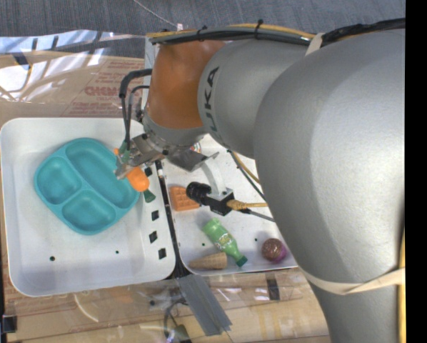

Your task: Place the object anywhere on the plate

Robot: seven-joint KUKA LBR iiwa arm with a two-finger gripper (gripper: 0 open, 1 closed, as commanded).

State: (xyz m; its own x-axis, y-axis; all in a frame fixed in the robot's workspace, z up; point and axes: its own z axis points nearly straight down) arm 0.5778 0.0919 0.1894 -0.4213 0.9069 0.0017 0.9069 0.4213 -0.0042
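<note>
Gripper clamped on small orange object, which sits between the fingers at the plate's 3 o'clock rim. Teal divided plate lies in left bin, toward 9 o'clock from the gripper. Judgement: object hangs at the plate's edge; a short shift toward 9 o'clock would centre it over a compartment

The scene is evenly and brightly lit from above. Glare is seen on the clear plastic sheet at the upper left, streaked with white reflections. Soft highlights are spread over the grey arm, which is slightly blurred by its nearness. Only faint shadows are cast inside the left white bin.
</note>
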